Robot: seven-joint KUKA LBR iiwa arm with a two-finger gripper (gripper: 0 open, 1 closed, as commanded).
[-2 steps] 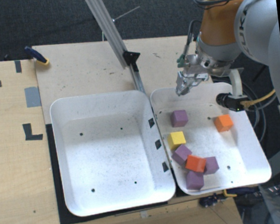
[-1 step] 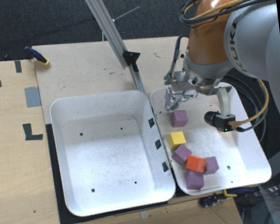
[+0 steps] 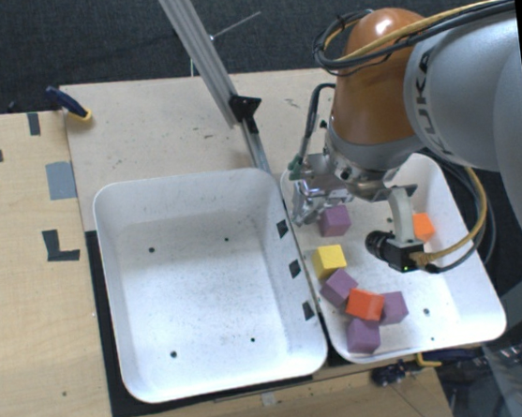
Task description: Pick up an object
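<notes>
My gripper [image 3: 309,199] hangs low over the far left part of the right bin [image 3: 472,314], beneath the orange-banded wrist. A purple block [image 3: 336,221] lies just to its right and looks apart from it. Below that come a yellow block [image 3: 330,258], another purple block [image 3: 338,286], an orange block [image 3: 365,305] and two more purple blocks [image 3: 393,306] [image 3: 362,335], bunched together at the bin's near left. A small orange block [image 3: 423,226] lies further right, near a black fitting on the arm.
The left bin [image 3: 117,268] lies beside the right one, their rims meeting near the gripper. A slanted metal bar [image 3: 204,54] with a black clamp crosses the bench behind the bins. The arm's bulk covers the far right of the right bin.
</notes>
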